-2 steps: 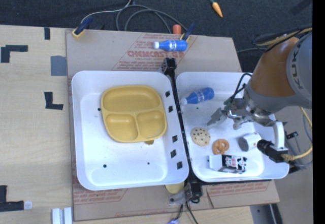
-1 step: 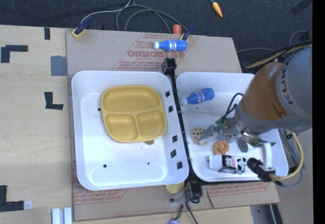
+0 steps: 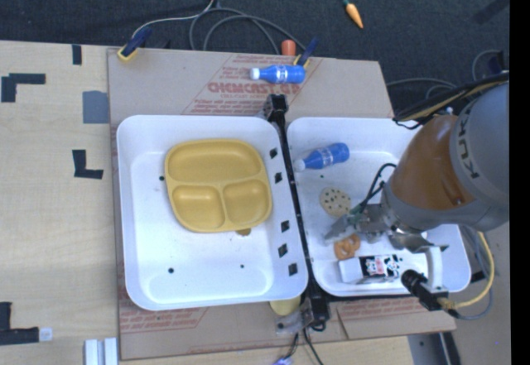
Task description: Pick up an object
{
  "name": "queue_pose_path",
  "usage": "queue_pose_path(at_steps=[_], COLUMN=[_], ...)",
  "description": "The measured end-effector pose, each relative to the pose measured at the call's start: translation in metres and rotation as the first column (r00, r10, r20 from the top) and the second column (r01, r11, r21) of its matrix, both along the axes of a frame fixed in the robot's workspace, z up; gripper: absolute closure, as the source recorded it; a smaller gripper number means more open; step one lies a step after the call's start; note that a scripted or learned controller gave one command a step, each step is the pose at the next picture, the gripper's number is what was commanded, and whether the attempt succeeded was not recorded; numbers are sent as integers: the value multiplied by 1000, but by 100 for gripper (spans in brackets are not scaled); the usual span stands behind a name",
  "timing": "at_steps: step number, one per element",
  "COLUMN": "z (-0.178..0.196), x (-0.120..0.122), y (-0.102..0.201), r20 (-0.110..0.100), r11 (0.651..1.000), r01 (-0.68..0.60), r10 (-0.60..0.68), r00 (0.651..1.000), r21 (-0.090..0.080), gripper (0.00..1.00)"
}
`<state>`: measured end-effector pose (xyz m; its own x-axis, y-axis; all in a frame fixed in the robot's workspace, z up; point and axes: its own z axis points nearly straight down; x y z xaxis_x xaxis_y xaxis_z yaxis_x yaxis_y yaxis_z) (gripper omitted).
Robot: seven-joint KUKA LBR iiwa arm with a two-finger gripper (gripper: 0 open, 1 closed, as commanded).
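1. Arm reaches in over the right bin point(image 3: 377, 130), the gripper point(image 3: 352, 225) low near that bin's front half
2. Finger state: cannot tell, the wrist and cables hide the tips
3. Candidates in the right bin: orange piece point(image 3: 347, 247) just beside the gripper toward the front edge; round tan cookie point(image 3: 333, 200) just behind the gripper; white carton point(image 3: 373, 267) along the front edge; blue bottle point(image 3: 325, 157) near the back-left corner
4. Nearest target looks like the orange piece, so I'd go for that; nothing visibly between the fingers, so the pick is not yet done
5. To do it well: centre over the orange piece, come straight down, close only once both sides are bracketed
6. Risk: the carton sits just beside it, and a wide approach could snag the carton or pin the piece against it
7. The piece is small and low, so it probably slips out if the close comes high; go down close to the bin floor
8. Left bin point(image 3: 132, 189) holds a yellow divided tray point(image 3: 219, 184), well apart, so ignore
9. Confirm the grasp after lift before calling it good
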<state>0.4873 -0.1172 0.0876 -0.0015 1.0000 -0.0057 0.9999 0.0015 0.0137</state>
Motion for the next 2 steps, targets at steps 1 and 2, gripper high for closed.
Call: queue_pose_path(at_steps=[1,2], z=[10,102], x=[0,58], y=[-1,74], r20=[-1,-3], r11=[1000,1000], r01=[2,-10], r10=[-2,10], r00=[1000,1000], r21=[0,8], gripper=[100,100])
